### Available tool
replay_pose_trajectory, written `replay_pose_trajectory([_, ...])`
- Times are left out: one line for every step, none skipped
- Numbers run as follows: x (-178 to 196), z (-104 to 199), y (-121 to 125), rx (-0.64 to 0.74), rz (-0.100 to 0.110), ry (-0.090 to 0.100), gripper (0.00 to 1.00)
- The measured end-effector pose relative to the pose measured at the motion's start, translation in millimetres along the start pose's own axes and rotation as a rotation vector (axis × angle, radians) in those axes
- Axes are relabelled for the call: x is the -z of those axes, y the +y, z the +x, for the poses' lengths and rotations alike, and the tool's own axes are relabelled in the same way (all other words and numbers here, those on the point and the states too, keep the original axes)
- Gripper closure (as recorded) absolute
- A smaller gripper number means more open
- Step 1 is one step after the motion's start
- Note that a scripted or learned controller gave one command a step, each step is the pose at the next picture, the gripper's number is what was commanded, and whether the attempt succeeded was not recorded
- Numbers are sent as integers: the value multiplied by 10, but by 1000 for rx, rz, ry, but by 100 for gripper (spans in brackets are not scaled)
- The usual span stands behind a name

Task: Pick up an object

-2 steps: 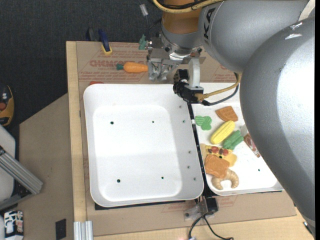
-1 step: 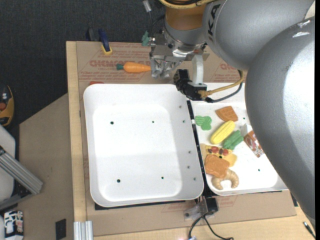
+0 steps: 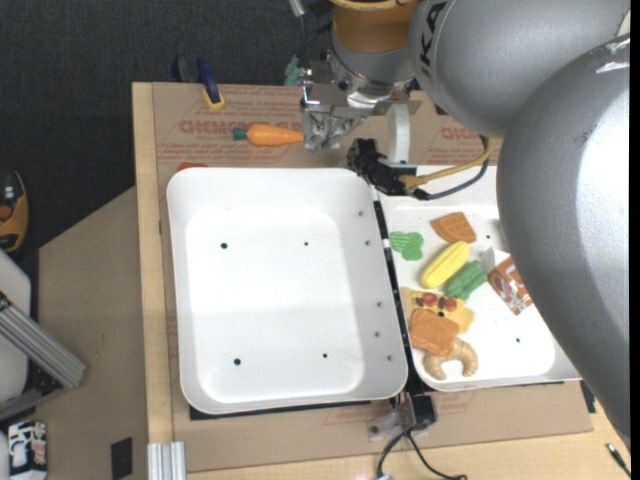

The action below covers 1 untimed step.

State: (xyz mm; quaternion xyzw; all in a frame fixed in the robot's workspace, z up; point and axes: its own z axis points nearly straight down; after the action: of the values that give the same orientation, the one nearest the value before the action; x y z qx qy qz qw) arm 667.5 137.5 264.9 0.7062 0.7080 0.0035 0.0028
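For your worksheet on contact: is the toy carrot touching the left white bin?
Apart. The camera view shows the carrot lying on the brown board beyond the left bin, with a strip of bare board between it and the bin's far rim.

Bulky grey arm (image 3: 560, 118), orange wrist band (image 3: 375, 8), metallic tool (image 3: 322, 133).

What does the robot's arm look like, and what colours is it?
The big rounded grey arm has smooth, fat, shiny segments. An orange band wraps it above the wrist, with dark letters printed beside it. At its tip sits a small silvery metal hand.
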Motion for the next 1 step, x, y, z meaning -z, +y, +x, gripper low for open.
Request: replay_pose_trajectory([-325,55,-19,-2,13,-2,100])
